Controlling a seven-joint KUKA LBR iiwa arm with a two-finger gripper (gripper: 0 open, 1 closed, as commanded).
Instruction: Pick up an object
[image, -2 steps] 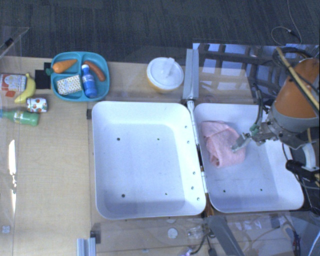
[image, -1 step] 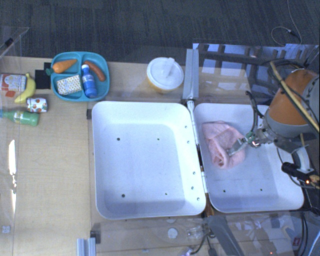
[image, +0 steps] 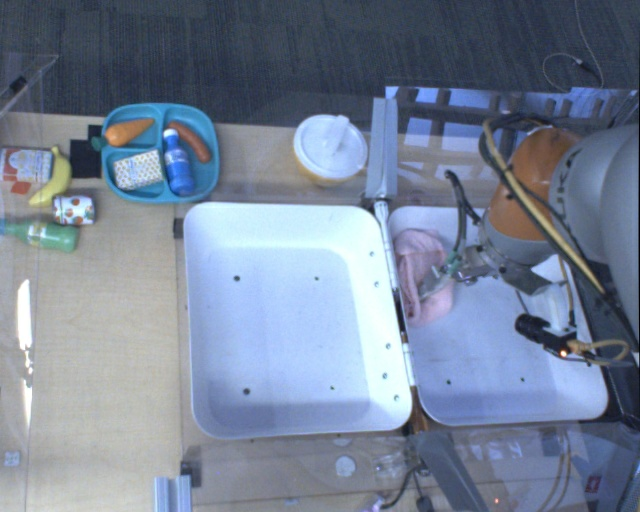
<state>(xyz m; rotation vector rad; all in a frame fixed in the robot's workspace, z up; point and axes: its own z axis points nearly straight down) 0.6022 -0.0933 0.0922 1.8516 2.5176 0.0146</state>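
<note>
Gripper (image: 443, 274): low in the right bin (image: 520, 400), its tip touching the cloth; whether open or clenched, cannot tell.
Cloth (image: 417, 268): pink, crumpled against the right bin's left wall.

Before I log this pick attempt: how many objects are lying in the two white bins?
1. A pink cloth-like object lies in the right bin, against its left wall, with the gripper at it. More could be hidden beneath the arm. The left bin shows bare floor.
</note>
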